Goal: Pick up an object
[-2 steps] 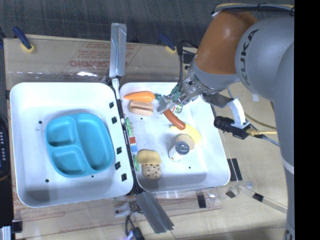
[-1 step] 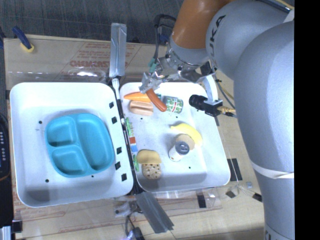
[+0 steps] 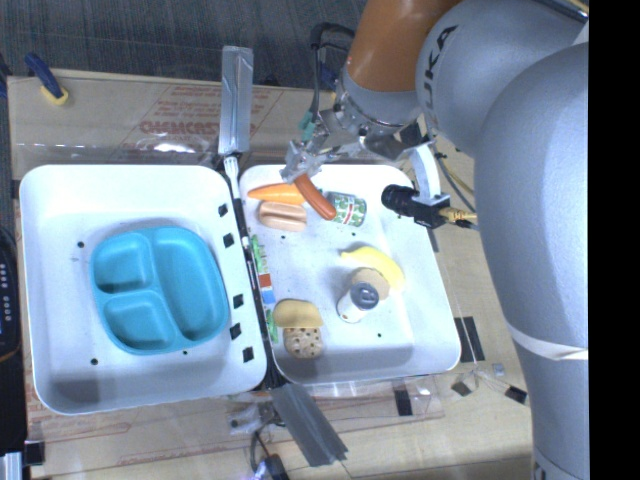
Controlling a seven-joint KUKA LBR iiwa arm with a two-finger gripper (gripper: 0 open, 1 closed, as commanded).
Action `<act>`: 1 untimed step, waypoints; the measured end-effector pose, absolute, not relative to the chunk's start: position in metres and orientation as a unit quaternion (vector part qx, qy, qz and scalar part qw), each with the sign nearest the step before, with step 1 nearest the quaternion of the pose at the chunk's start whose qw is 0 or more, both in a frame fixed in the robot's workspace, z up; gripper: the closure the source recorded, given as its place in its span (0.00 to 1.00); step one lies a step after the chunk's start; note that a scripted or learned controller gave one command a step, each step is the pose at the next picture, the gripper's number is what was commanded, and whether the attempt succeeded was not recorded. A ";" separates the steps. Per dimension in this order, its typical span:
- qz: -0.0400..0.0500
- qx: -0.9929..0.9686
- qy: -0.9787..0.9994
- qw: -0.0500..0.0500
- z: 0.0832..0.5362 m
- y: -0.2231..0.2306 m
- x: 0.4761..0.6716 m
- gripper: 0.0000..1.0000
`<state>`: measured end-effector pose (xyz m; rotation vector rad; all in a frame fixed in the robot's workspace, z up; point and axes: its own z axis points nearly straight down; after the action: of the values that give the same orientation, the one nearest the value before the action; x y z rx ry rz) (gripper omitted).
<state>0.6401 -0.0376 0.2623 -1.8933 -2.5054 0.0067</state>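
Sausage: the hot dog sausage (image 3: 314,197) is a smooth, glossy orange-red cylinder with rounded ends, lying at a slant in the far part of the right bin (image 3: 425,343), its upper end at the tips of the jaws (image 3: 303,165).
Jaws: they hang over the far left corner of the right bin, metal and thin, and close about the upper end of the sausage; whether they truly grip it I cannot tell.
Bun: a pale tan bun (image 3: 281,215) with an orange strip (image 3: 274,193) along its top lies just beside the sausage, to its left.
Can: a small green and white printed can (image 3: 348,209) lies on its side, touching the lower end of the sausage.
Yellow piece: a smooth, curved yellow shape (image 3: 378,263) sits near the bin's middle.
Roll: a white and grey cylinder (image 3: 363,296) stands just in front of the yellow piece.
Cracker shape: a tan speckled block (image 3: 300,327) sits near the bin's front left.
Left bin: the left bin (image 3: 50,228) is shallow, white, matte plastic and holds a blue divided tray (image 3: 158,288) with three rounded compartments.
Desk: a brown printed cardboard sheet (image 3: 150,108) covers the desk beneath both bins.
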 end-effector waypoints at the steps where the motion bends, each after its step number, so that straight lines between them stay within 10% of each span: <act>1: 0.003 -0.656 -0.755 0.003 0.189 -0.049 0.614 1.00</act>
<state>0.6140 -0.0488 0.1887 -2.0565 -2.3669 0.0096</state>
